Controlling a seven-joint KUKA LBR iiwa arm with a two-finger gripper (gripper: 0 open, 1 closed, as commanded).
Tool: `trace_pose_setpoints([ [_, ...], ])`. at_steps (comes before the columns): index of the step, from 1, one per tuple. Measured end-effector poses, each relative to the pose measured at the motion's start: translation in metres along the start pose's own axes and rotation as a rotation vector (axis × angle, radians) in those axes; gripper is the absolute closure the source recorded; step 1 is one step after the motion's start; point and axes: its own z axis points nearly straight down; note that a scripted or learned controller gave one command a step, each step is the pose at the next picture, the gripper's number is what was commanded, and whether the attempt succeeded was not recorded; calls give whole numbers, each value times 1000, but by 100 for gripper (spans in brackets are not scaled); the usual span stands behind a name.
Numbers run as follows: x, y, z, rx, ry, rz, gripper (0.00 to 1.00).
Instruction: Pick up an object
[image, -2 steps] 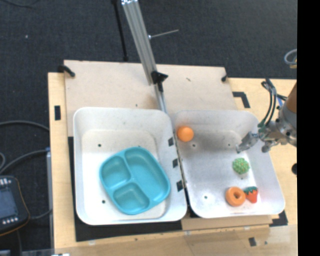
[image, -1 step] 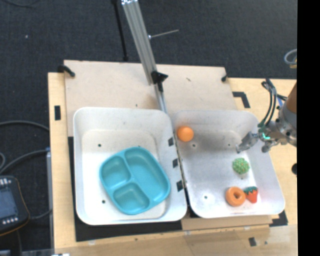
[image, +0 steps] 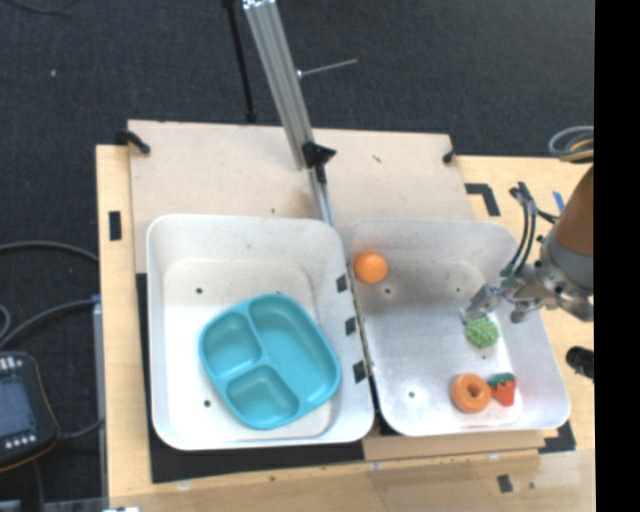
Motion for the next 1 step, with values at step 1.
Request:
trace_pose_setpoints([
  [1,-5,7,47,-1,0,1,0],
])
